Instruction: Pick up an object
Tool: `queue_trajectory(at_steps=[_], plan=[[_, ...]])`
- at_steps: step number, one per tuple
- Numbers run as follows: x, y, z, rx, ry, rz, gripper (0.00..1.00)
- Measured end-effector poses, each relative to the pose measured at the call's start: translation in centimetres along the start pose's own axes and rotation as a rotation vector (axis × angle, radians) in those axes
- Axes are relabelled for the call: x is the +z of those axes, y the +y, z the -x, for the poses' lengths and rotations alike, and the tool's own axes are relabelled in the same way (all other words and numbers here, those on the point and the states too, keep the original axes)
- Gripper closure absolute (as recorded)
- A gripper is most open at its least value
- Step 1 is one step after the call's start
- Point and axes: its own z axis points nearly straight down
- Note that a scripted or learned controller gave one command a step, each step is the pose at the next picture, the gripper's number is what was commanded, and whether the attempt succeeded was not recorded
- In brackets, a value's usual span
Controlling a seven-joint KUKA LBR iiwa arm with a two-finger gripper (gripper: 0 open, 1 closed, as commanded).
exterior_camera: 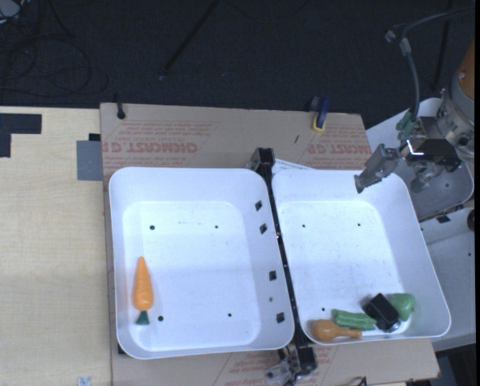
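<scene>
An orange toy carrot [142, 285] with a green stub lies near the front left of the left bin [183, 191]. In the right bin's [344, 215] front right corner a black block [381, 311] rests on a green piece [401, 302], beside a green pod [352, 320] and a tan pear-shaped toy [334, 330]. My gripper [397, 173] hangs over the right bin's far right corner, well away from these objects. Its two grey fingers [372, 170] are spread apart and hold nothing.
Both bins rest on a cardboard sheet [223, 139] on the bench. A black hinge strip [272, 248] divides the bins. A blue-and-yellow clamp [321, 113] sits at the cardboard's back edge. Cables hang behind the arm at the right.
</scene>
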Motion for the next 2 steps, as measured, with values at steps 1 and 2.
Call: queue_trajectory(at_steps=[1,2], plan=[[-8.3,-1.6,-7.4,0.002,0.0,0.003,0.0],[-10.1,-3.2,-13.0,0.004,-0.002,-0.005,0.0]])
